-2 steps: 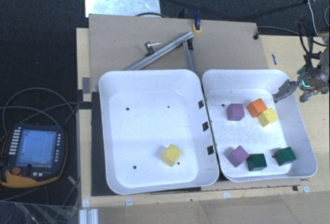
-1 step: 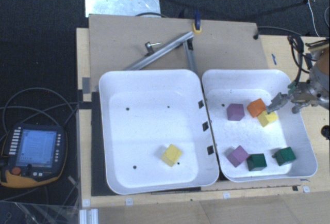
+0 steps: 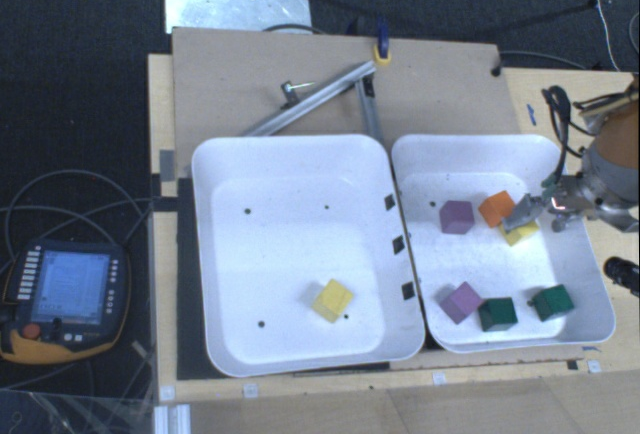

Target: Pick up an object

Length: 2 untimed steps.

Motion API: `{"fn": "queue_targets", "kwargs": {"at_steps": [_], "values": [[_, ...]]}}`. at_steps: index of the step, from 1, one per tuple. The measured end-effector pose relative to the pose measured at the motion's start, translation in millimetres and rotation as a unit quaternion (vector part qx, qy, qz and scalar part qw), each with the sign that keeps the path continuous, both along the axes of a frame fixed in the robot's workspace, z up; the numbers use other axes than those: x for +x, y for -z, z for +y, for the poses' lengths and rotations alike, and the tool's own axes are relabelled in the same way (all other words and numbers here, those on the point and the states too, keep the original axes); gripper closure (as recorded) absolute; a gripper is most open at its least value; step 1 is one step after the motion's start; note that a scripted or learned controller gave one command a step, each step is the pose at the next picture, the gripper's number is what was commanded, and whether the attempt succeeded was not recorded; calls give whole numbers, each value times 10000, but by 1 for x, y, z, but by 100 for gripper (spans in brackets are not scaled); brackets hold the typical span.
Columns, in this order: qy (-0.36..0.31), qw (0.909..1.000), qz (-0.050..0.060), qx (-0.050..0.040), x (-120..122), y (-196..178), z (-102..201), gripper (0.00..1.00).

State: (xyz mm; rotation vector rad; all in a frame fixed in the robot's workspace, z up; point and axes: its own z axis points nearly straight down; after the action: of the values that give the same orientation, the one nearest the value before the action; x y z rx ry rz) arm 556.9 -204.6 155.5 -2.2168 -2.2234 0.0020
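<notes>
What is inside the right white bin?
In the right bin lie two purple blocks, an orange block, two green blocks and a yellow block, which the gripper partly covers.

My left bin (image 3: 230, 162) lay open around one yellow block (image 3: 332, 300); six blocks crowded the right bin (image 3: 440, 154).
</notes>
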Motion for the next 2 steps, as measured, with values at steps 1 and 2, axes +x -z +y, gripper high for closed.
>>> {"fn": "queue_targets", "kwargs": {"at_steps": [1, 2], "values": [[-5, 10000, 4, 4, 0, 50, 10, 0], [-9, 10000, -30, -10, 2, 36, 9, 100]]}}
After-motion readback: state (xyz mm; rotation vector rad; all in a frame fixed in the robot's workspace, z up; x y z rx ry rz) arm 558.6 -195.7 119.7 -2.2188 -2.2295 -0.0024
